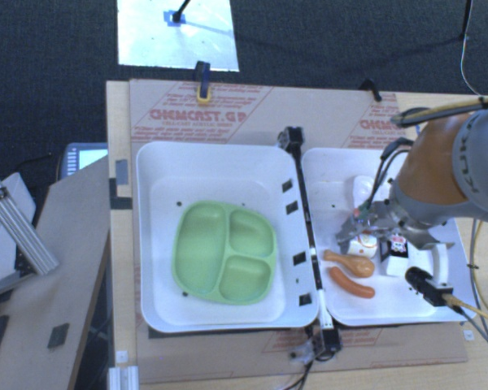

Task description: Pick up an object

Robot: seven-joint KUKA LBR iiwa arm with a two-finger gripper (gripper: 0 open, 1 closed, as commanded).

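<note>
Though claw [359,232] grip unclear, two sausages [351,272] just below, green tray [224,252] well apart.

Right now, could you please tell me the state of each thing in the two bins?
Green tray: flat in the left bin, compartments bare.
Wooden spoon: lying in the right bin.
Sausage: lying beside the spoon.
Tool: low over the right bin.

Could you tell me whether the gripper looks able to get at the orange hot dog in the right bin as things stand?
Probably yes. The hot dog lies uncovered on the right bin's floor, just below the gripper, with nothing on top of it. The wooden spoon lies close beside it, so a grasp may nudge that.
</note>
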